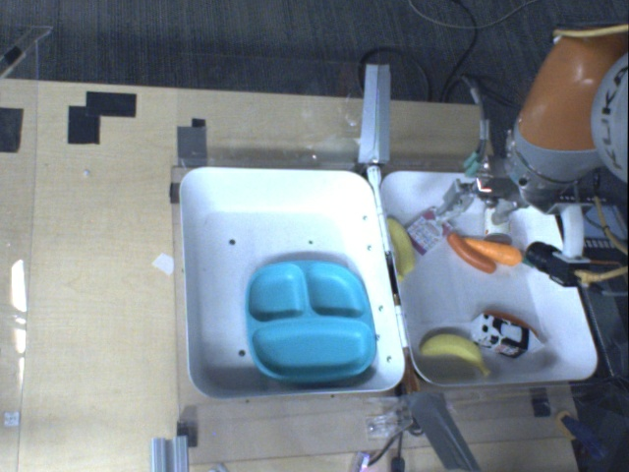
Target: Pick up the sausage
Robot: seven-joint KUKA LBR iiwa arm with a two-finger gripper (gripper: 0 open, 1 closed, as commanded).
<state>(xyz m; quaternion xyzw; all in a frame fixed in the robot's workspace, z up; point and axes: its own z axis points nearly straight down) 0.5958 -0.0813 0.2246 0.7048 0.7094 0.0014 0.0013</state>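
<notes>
While the gripper (462,193), fingers unreadable, hovers near the right bin's (580,362) back wall, the sausage (484,252) lies mid-bin.

A blue divided tray (311,321) lies in the left bin (211,264).

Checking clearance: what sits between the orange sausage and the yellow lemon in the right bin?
Mostly bare white bin floor, seen in the camera view. The black-and-white toy sits just right of the line from sausage to lemon.

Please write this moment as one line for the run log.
task: pick up sausage | gripper: over right bin, far end, fingers unclear | sausage: lying in right bin, not held | left bin: blue tray
</notes>
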